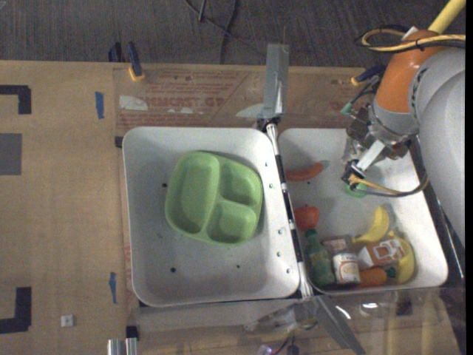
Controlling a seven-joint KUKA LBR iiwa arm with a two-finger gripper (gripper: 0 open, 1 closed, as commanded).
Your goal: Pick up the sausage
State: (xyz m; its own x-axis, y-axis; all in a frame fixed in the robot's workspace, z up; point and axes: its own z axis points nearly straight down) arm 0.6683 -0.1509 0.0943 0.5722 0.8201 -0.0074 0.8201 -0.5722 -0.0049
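You look down from one fixed camera above the tan wooden desk [66, 220], slightly slanted, far enough to frame both shallow white plastic bins [148, 272], with the grey orange-banded arm [414, 80] entering right.

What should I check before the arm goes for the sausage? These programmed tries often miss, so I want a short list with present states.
1. Sausage in plain view in the right bin: ok.
2. Sausage lying free, apart from the tomato below it: ok.
3. Gripper in the same bin, to the right of the sausage: ok.
4. Gripper over the sausage: not ok, it sits off to the side.
5. Finger opening: cannot tell.
6. Green plate in the left bin, out of the path: ok.
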